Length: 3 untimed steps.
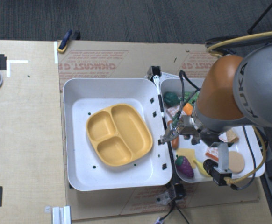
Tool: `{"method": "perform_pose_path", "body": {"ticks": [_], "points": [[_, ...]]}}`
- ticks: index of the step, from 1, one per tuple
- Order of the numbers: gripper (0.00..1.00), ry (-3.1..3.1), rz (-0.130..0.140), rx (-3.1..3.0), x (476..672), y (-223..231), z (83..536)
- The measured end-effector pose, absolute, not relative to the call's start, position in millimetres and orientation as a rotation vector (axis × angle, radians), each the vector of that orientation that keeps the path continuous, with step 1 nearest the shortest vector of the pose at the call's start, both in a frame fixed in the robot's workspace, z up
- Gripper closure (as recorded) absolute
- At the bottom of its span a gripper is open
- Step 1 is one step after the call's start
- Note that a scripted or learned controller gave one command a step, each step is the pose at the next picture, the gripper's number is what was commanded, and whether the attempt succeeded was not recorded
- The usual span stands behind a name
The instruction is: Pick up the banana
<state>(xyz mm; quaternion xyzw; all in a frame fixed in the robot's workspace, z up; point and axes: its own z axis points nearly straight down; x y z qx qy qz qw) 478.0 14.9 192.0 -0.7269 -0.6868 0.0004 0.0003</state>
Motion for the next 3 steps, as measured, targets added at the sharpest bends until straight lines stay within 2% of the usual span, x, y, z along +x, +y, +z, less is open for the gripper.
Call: {"method": "perform_pose_path", "body": {"ticks": [1, 2, 3], "points": [[0.00, -2.185, 0.001, -2.258, 477.8, -56, 192], [0.00, -2.433, -0.005, -1.994, 479.3, -96, 94], [0.00, -2.712, -0.001, -1.587, 478.0, -99, 92]]}}
